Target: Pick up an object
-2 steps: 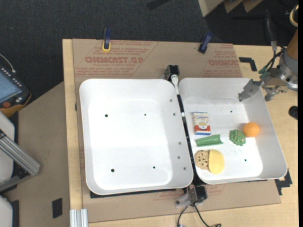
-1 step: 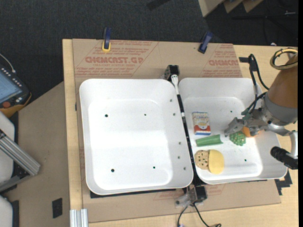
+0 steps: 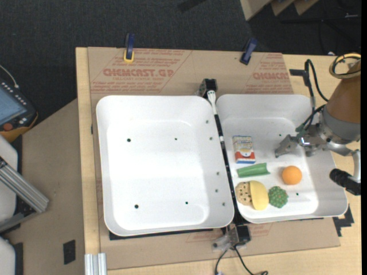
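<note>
Over the right bin [image 3: 298, 105], gripper [image 3: 289, 146] poised above bare floor, fingers seemingly spread with nothing between them, orange ball [image 3: 292, 175] lying just below, green pepper [image 3: 252, 169] and carton [image 3: 243, 149] nearby.

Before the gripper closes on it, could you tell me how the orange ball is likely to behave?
The orange ball looks round and smooth, so it will probably roll if nudged and may slip between the fingers. It lies apart from the other items in the right bin, so nothing would stop it.

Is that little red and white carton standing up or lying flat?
Lying flat. The carton shows its broad printed face to the overhead camera and rests on the floor of the right bin, above the green piece.
</note>
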Controlling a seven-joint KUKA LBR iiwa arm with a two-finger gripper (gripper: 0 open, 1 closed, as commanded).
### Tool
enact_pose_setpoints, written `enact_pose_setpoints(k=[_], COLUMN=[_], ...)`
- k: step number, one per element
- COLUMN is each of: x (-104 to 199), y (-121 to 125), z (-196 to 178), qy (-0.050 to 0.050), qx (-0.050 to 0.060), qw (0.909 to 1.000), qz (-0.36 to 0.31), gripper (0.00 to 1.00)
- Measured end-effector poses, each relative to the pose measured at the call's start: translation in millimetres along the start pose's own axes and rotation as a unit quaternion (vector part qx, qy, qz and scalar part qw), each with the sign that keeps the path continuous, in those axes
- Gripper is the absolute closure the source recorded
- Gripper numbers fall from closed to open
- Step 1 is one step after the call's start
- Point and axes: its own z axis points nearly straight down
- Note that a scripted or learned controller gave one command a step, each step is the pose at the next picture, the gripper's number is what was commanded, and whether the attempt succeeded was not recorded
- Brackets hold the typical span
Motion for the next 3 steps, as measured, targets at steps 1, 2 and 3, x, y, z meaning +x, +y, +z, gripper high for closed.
enact_pose_setpoints(k=[1, 2, 3], x=[-23.3, -23.0, 64.0], y=[104.3, 49.1, -13.6], z=[-144.9, -311.8, -433.3], qy=[-0.006, -0.004, -0.002], qx=[-0.013, -0.009, -0.011], qw=[0.9999, 0.9999, 0.9999], qz=[-0.002, 0.001, -0.004], gripper=[0.00, 0.00, 0.00])
